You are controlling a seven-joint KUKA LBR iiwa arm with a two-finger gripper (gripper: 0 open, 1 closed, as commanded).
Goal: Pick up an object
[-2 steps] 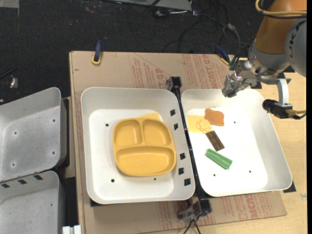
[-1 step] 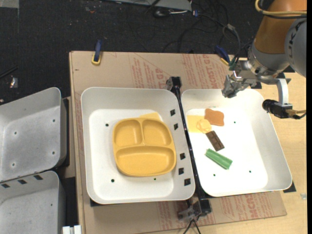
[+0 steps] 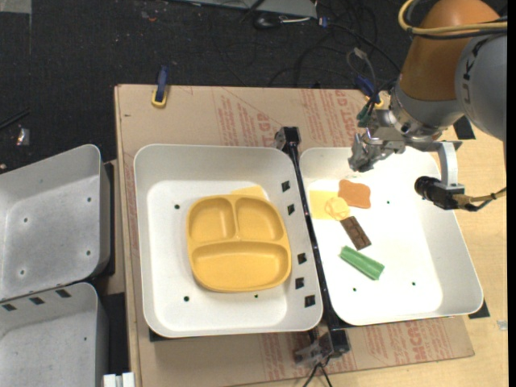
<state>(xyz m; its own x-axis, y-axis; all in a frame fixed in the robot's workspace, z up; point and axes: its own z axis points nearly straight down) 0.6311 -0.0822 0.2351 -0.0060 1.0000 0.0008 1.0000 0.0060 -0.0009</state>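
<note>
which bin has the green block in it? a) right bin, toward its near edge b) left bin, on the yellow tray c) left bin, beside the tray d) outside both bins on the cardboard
a: the green block lies in the right bin, nearer than the brown bar, while the yellow divided tray sits in the left bin.

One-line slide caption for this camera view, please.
Grey KUKA arm's two-finger gripper hovers above small orange, yellow, brown and green pieces in the right white bin; yellow divided tray fills the left.

Blue-and-yellow clamp (image 3: 160, 87) at cardboard's (image 3: 218, 111) far left corner
</note>
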